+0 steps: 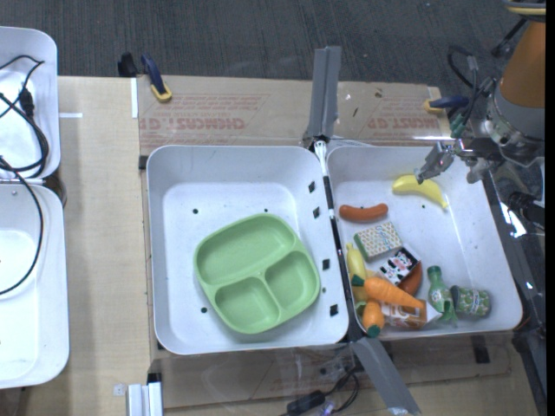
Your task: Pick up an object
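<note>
Your gripper (431, 168) hangs over the right bin (494, 232), its tips just above the yellow banana (422, 189). You cannot tell its grip state. Below the banana lie a sausage (362, 211) and carrot (392, 291).

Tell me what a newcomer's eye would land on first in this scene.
The pale green divided plate stands out first, lying alone in the left bin. Next comes the bright clutter in the right bin: a yellow banana near the back, a sausage beside it, and a carrot in the pile at the front. The gripper hangs just over the banana.
</note>
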Controlling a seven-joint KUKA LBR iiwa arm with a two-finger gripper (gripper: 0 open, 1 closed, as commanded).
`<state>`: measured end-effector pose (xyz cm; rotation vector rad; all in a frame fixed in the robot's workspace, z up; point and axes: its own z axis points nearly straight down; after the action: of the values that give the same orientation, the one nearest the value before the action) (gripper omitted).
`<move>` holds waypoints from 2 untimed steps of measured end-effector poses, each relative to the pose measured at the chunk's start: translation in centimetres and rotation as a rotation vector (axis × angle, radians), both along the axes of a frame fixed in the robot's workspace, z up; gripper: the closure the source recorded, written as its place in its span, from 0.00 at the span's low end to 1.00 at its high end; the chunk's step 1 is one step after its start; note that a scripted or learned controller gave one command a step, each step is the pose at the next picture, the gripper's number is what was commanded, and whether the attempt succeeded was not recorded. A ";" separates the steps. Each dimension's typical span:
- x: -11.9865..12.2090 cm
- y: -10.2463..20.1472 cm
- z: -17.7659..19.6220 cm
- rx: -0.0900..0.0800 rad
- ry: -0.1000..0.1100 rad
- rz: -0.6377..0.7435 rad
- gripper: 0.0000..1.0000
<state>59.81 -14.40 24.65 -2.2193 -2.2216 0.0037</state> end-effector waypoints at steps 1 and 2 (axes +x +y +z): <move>4.2 -1.0 -11.1 0.001 0.000 0.206 0.00; 4.1 -6.4 -15.5 0.003 -0.002 0.170 0.00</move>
<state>63.88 -20.75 9.13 -2.0217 -2.4018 -0.0011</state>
